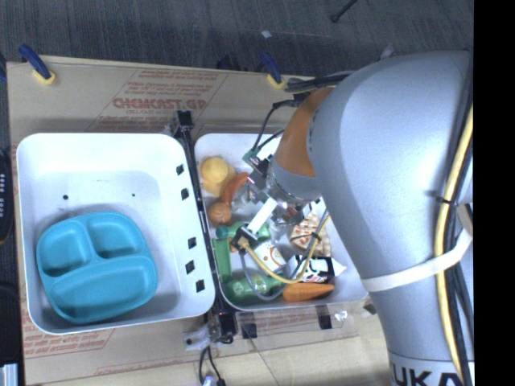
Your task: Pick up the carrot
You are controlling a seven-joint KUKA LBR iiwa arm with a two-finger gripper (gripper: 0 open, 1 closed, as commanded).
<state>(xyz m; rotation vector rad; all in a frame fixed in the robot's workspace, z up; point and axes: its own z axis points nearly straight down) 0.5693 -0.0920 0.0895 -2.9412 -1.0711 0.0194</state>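
brown cardboard covers the bench under two white bins [105, 147], with dark carpet beyond its far edge. the pincer [269, 215] hangs low over the middle of the right bin [211, 147], half buried under the arm's own wrist and cables, and whether it is released or clenched cannot be told from this angle. nothing can be seen between its tips, so no grasp is claimed.

just around it lies a heap of toy food: a yellow ball-like fruit [214, 171] at the far left corner, a small orange round piece [220, 212] beside it, a reddish-orange piece [235, 185] between them, green items [233, 244] below, and a waffle-like piece [306, 233] to the right. the carrot [307, 292] lies flat along the near wall of that bin, apart from the pincer.

judging by this, the task is not done: the carrot is not lifted, and the reach, closing and raising are all left.

counted: two bins, one carrot, one blue divided plate [95, 265] in the left bin, one arm [402, 199].
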